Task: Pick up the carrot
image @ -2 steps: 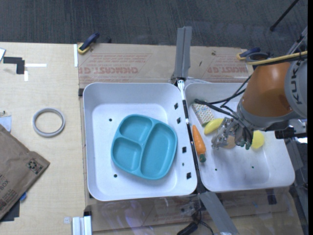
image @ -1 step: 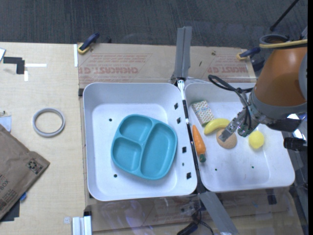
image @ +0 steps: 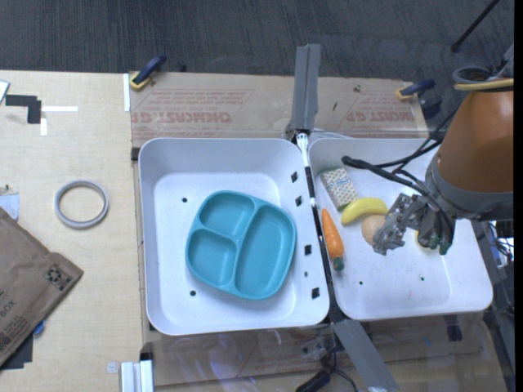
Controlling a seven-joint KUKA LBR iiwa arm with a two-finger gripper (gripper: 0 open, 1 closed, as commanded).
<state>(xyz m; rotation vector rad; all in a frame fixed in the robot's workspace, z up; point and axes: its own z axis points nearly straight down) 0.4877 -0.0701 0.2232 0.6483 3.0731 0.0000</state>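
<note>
The carrot (image: 331, 233), orange with a green stub at its near end, lies in the right bin (image: 409, 296) against its left wall. My gripper (image: 395, 229) hangs over the middle of that bin, to the right of the carrot and apart from it. Its fingers point down and left, close to a pale round food item (image: 373, 229). Nothing of the carrot lies between the fingers.
A banana (image: 363, 210) and a speckled pale packet (image: 340, 188) lie in the right bin behind the carrot. The left bin (image: 163, 219) holds a blue divided plate (image: 242, 245). A tape ring (image: 82, 203) and a cardboard box (image: 24, 284) sit on the bench at left.
</note>
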